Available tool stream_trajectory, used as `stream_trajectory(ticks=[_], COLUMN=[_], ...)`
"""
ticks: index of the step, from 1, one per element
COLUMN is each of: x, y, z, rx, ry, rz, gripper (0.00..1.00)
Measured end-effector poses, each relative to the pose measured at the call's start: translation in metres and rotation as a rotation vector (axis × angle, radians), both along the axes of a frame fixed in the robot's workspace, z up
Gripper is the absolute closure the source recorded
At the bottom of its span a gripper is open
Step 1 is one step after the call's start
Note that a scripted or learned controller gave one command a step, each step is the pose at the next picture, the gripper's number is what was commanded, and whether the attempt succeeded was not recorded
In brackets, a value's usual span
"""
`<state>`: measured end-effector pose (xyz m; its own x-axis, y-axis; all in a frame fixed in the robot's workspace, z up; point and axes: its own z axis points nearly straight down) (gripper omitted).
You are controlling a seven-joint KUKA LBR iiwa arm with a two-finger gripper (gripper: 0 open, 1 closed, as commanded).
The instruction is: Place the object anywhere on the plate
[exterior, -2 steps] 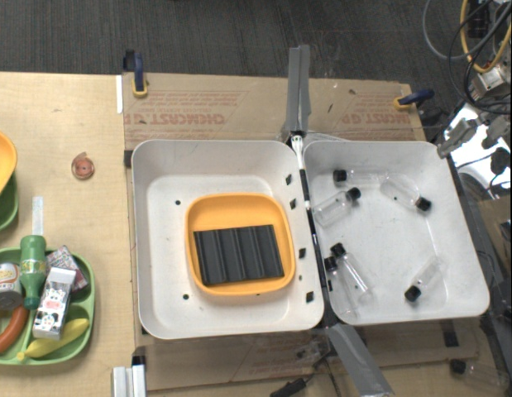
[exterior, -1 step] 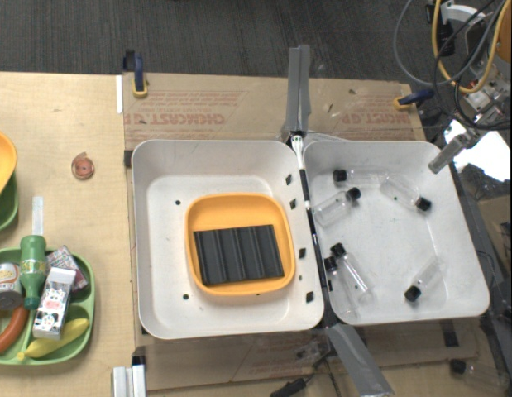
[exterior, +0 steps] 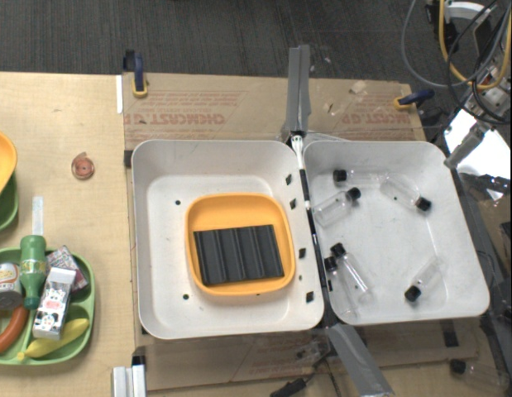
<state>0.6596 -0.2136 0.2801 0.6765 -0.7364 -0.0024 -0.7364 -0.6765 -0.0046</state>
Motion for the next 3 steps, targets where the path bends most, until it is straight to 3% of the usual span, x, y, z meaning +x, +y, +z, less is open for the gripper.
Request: stream_trajectory(ticks=[1, 2, 3], x=[0.0, 0.0, 0.001], y=[0.021, -0.006, -0.005], z=[-0.021, 0.03, 0.018], rx=[-0.002, -0.001, -0.001], ry=[-0.001, -0.003, -0.004], rz=[0.3, 0.561, 0.63], gripper=[0.0, 0.0, 0.0])
